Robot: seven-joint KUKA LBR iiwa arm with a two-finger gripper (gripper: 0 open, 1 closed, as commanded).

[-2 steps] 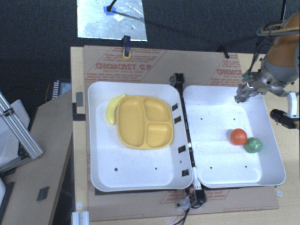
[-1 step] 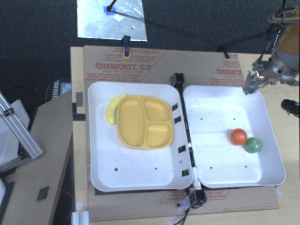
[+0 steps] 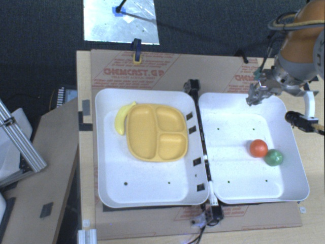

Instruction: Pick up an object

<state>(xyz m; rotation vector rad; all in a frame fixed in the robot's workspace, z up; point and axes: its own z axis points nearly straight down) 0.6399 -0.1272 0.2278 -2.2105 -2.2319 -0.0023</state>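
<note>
An orange-red ball lies in the right bin, toward its right side. A green ball rests just beside it, to the lower right. In the left bin sits a yellow divided plate, and a yellow banana lies along the plate's left edge. My gripper hangs over the far right corner of the right bin, well above and behind the two balls. Nothing shows between its fingertips.
A black clip strip runs between the two bins. The bins rest on a cardboard sheet. A shiny metal plate lies on the dark floor at the back. An aluminium frame stands at the left.
</note>
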